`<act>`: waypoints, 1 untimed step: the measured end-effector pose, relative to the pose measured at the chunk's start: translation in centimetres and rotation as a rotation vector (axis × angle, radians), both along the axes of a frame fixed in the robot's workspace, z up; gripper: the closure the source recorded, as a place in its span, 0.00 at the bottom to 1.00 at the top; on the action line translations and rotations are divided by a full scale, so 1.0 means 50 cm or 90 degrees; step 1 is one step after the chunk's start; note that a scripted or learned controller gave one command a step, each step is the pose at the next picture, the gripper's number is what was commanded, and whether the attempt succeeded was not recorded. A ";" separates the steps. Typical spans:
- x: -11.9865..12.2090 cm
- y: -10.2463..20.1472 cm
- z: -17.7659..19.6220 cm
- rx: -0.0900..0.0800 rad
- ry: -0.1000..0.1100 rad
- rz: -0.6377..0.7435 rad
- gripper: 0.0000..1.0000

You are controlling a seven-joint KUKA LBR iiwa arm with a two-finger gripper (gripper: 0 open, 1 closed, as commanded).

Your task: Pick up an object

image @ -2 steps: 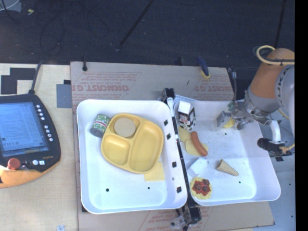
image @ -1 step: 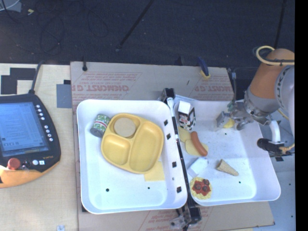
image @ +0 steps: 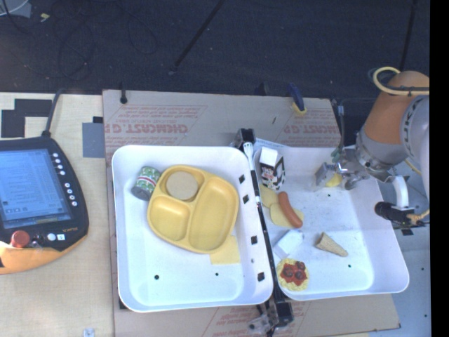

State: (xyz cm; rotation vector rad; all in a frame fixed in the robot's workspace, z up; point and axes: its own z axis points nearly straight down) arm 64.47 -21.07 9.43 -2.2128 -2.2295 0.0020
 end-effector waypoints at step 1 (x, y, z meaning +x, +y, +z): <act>0.000 0.000 0.004 0.000 0.000 0.000 0.00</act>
